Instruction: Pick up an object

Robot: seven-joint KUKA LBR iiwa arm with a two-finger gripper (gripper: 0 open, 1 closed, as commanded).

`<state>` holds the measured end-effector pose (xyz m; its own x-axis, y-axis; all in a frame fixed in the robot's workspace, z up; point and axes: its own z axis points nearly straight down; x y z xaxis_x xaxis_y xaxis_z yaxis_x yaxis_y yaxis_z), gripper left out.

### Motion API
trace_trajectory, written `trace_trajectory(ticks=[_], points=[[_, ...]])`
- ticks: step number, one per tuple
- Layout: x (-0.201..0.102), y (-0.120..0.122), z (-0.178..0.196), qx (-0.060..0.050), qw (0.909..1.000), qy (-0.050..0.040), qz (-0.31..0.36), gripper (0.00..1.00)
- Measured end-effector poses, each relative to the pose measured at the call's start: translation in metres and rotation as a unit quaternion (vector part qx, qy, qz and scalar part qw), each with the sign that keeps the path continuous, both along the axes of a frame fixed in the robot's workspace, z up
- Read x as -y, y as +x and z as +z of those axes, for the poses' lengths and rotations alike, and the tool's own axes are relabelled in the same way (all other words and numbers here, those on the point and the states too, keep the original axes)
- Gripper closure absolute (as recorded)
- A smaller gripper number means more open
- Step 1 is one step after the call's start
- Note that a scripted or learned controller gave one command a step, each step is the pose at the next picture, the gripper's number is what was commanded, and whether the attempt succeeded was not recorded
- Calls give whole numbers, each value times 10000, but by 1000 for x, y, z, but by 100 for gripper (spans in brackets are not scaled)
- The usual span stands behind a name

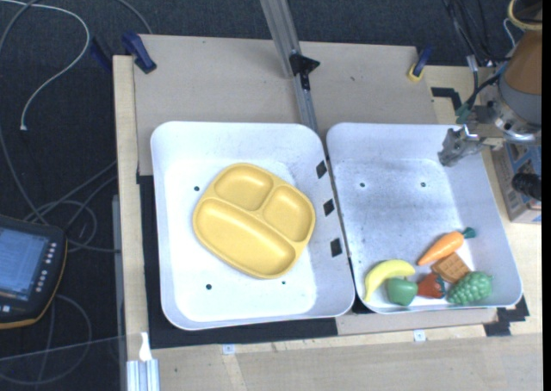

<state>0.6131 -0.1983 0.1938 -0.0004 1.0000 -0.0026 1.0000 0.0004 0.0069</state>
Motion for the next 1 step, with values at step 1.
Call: trace_trajectory(ticks=[1], points=[[0, 2, 53, 7, 10000, 0, 5, 100]])
